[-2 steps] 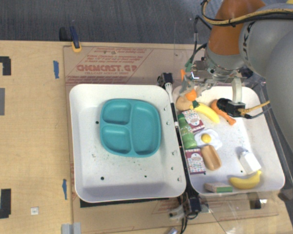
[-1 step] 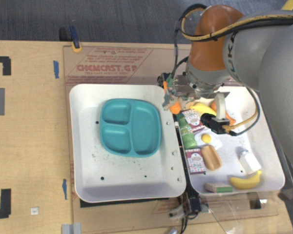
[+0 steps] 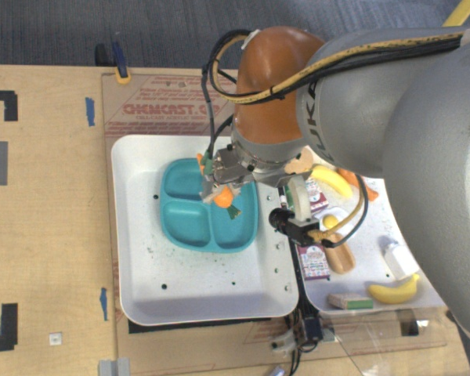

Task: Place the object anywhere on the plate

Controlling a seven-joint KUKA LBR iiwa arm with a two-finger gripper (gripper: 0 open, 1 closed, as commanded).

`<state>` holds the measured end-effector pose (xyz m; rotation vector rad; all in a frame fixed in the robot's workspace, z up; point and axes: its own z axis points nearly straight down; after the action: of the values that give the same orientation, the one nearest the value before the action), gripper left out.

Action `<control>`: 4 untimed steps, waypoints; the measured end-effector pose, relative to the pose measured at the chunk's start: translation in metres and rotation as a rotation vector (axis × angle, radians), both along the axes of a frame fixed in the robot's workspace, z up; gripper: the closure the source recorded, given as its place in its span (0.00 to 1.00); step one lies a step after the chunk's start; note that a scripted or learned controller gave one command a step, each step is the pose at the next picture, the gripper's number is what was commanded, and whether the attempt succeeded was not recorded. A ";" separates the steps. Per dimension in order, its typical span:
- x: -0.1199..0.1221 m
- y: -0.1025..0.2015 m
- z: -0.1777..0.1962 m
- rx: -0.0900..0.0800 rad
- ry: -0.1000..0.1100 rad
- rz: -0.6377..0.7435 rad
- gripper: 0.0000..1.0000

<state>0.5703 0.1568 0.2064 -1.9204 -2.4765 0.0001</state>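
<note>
Camera view: one slanted look down on the bench, my arm coming in from the right.
My arm: the grey body and orange band (image 3: 270, 77) cover much of the upper right, with black and yellow cables looping over the band.
My gripper (image 3: 219, 185): it hangs over the upper right part of the plate, wrist pointing down into the left bin.
Finger state: I cannot tell whether they are spread or pressed together; the wrist hides them.
Object (image 3: 225, 199): a small orange piece with a bit of green at its lower end, just under my gripper tip and over the plate's dividing ridge. I cannot tell if it is pinched or already lying on the plate.
Plate (image 3: 189, 224): teal, split into compartments, sitting in the upper middle of the left bin.
Left bin (image 3: 172, 288): white, shallow, speckled with small dark dots across its floor.
Right bin (image 3: 392, 233): touching the left bin along its side, partly under my arm.
Right bin contents: a banana (image 3: 393, 290) near the front, a second yellow piece (image 3: 334, 182) higher up, a brown item (image 3: 339, 258) between them, and a printed packet (image 3: 314, 261) along the left wall.
Bench (image 3: 47, 210): tan board with black corner marks and blue tape strips at the left.
</note>
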 end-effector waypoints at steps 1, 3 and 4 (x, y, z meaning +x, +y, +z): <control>0.030 0.044 0.060 -0.005 -0.009 -0.221 1.00; 0.031 0.045 0.070 -0.006 -0.013 -0.217 1.00; 0.097 0.039 0.192 -0.003 -0.016 -0.282 1.00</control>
<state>0.6675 0.1957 0.3986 -2.2598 -2.1923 -0.0129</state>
